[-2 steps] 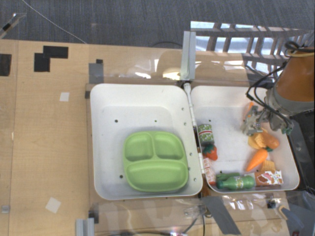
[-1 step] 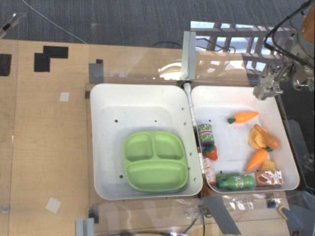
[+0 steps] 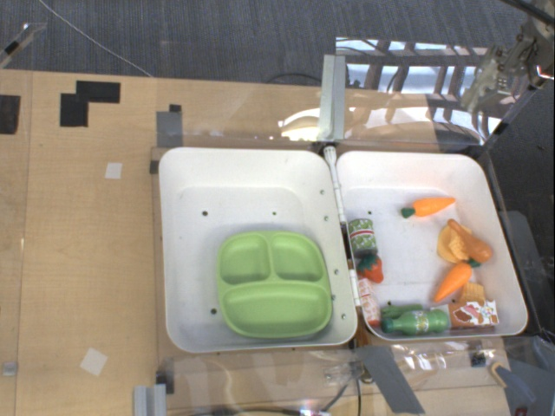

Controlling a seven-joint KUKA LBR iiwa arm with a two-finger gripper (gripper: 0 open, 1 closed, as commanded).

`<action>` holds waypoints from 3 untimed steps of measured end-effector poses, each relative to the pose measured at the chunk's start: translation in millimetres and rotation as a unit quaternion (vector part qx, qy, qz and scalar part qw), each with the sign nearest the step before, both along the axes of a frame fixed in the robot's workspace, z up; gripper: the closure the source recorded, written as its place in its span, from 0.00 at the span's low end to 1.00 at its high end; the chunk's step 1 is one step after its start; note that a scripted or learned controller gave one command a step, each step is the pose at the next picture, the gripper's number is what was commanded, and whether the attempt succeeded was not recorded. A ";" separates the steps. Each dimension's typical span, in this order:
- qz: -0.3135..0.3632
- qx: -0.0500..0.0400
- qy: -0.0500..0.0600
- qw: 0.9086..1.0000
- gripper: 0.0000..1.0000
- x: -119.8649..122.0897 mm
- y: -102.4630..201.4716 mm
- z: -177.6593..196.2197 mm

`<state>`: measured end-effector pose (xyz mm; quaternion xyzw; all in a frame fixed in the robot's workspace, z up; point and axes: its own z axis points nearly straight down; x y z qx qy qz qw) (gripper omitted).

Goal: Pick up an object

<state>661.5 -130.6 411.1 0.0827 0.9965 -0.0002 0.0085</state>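
Up at the far right of the view, beyond the back edge of the right bin (image 3: pixel 486 167), the gripper (image 3: pixel 510 66) hangs as a pale grey blur against a metal rack (image 3: pixel 408 72), well apart from everything in the bins; whether the claw is wide or narrow I cannot tell at this blur, and nothing is seen held in it. On the wooden bench (image 3: pixel 78 267) the two white bins sit side by side, touching along their shared edge. Over in the left bin (image 3: pixel 186 189) lies a green divided plate (image 3: pixel 273 284), flat, towards the near side, with three compartments facing up. All the loose things to pick lie in the right bin. An orange carrot (image 3: pixel 429 206) lies on its side near the middle of the far half, its green end pointing left. Nearer the right wall sits a yellow-brown pastry piece (image 3: pixel 464 243), and just below it, touching or nearly so, a second carrot (image 3: pixel 453 280) lies slanted. Along the near wall a green bottle (image 3: pixel 416 321) lies on its side, with a red and white carton (image 3: pixel 475 315) just beside it on the right. Against the left wall stands a small green-labelled can (image 3: pixel 361 235), a red strawberry (image 3: pixel 372 269) sits just below it, and nearer still a red and white packet (image 3: pixel 368 306) lies along the wall, its near end close to the bottle's cap
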 end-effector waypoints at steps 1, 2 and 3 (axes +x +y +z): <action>-0.004 0.002 0.008 1.000 1.00 -87.2 27.1 -140.6; -0.080 0.002 0.001 0.997 1.00 -43.8 39.4 -53.3; -0.078 0.001 -0.003 0.997 1.00 -42.2 40.4 -41.0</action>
